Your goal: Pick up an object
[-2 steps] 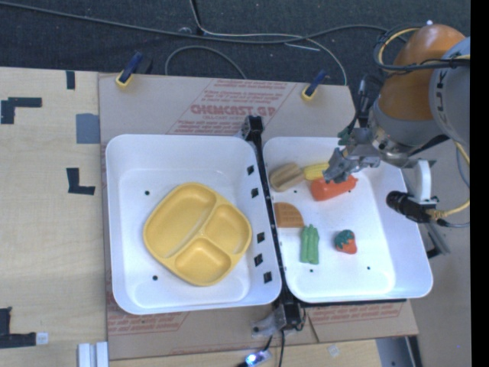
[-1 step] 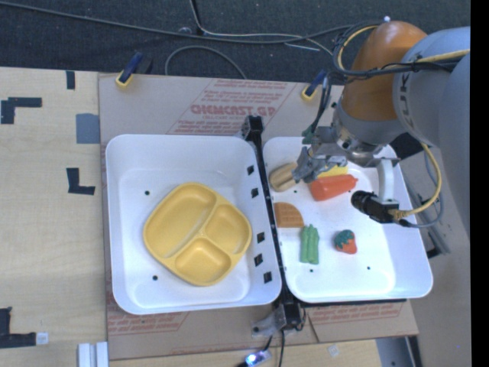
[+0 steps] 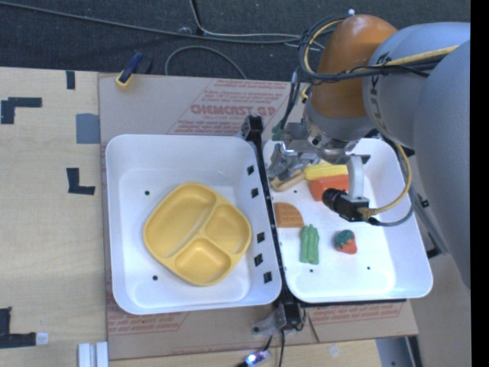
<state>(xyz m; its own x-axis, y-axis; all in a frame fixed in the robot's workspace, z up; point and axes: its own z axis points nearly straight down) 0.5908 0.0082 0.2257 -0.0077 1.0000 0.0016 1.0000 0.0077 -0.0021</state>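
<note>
Camera view: the arm (image 3: pixel 397 75) reaches in from the right and hangs over the upper left corner of the right bin (image 3: pixel 382 281). The gripper (image 3: pixel 289 159) sits low there, just above a tan wedge-shaped piece (image 3: pixel 286 179) lying near the divider. Finger state: cannot tell; the metal parts blur together and nothing is clearly between them.

Candidate things for picking all lie in the right bin: the tan wedge under the gripper, a yellow-and-orange block (image 3: pixel 327 179) just beside it, a round brown piece (image 3: pixel 288 215) below, a green toy vegetable (image 3: pixel 309 245) and a small red-and-green toy (image 3: pixel 345 241) toward the middle. Judging by the gripper position, the wedge or the block is the target, likely because they are nearest the tool.

The left bin (image 3: pixel 122 205) holds a yellow divided plate (image 3: pixel 197 232), lying flat near its middle, well apart from the gripper.

In the way: the wedge sits close to the bin wall and the black divider clips (image 3: pixel 254 128), so a finger could catch there. A black fitting with yellow cable (image 3: pixel 344 203) hangs from the wrist over the bin, close to the block. The block touching or nearly touching the wedge may also spoil a clean grasp.

Outside the bins: cardboard (image 3: pixel 221 109) underneath, a blue-yellow tool (image 3: pixel 128 69) at the upper left.
</note>
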